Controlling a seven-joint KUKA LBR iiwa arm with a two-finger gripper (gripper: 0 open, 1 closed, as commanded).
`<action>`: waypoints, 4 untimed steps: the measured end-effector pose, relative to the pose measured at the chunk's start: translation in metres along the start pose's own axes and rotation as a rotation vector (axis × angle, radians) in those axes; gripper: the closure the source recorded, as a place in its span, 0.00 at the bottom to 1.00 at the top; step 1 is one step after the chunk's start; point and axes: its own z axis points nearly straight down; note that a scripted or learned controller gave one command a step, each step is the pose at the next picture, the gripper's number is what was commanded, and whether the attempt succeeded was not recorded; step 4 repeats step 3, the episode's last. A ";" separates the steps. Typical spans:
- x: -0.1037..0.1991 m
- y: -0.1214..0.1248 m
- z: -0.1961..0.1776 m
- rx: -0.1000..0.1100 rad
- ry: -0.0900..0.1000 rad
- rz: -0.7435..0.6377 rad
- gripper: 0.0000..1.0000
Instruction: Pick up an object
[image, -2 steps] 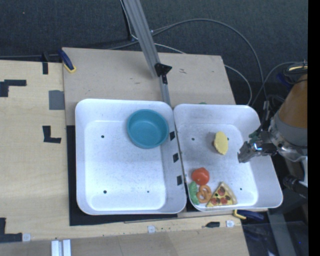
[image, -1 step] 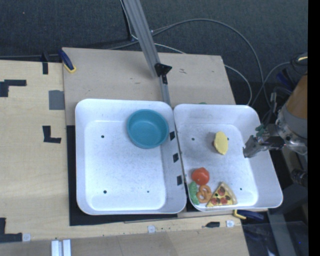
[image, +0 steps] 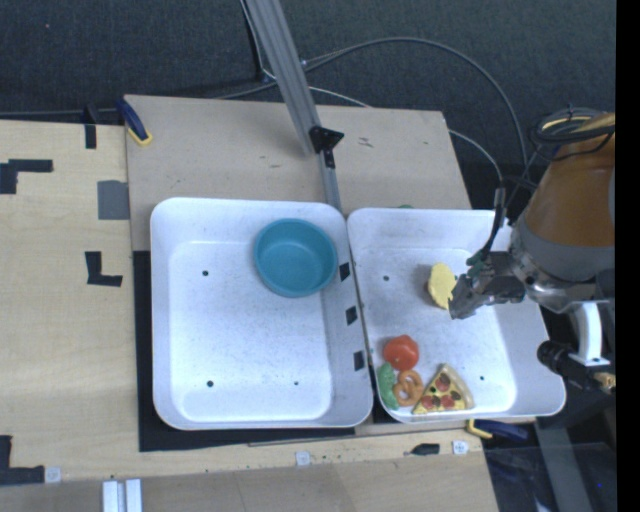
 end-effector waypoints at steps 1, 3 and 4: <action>0.054 -0.003 -0.006 -0.002 0.000 -0.001 1.00; 0.164 -0.004 0.016 0.000 0.000 -0.001 1.00; 0.164 -0.004 0.016 0.000 0.000 -0.001 1.00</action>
